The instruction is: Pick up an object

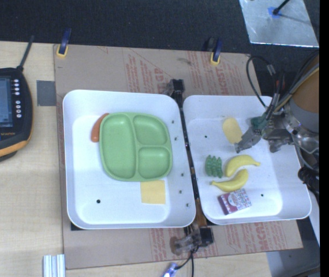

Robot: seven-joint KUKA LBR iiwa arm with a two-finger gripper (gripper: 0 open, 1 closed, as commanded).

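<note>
Objects for picking lie in the right bin (291, 209): two yellow bananas, one curved banana (243, 164) in the middle and a second banana (232, 182) just below and touching it, a small green bumpy piece (213, 165) just to their left, a pale yellow block (232, 130) nearer the far wall, and a red-and-white packet (234, 201) close to the near wall. The gripper (261, 138) hangs over the right part of this bin, between the pale yellow block and the curved banana, with its two dark fingers spread apart and nothing between them; one finger (246, 141) slants down toward the curved banana, apparently just short of it. The left bin (75, 154) holds a green divided tray (135, 146), an orange piece (96, 129) tucked against the tray's left edge, and a flat yellow square (153, 192) just below the tray. A teach pendant (0, 117) rests on the bench at the far left.
</note>
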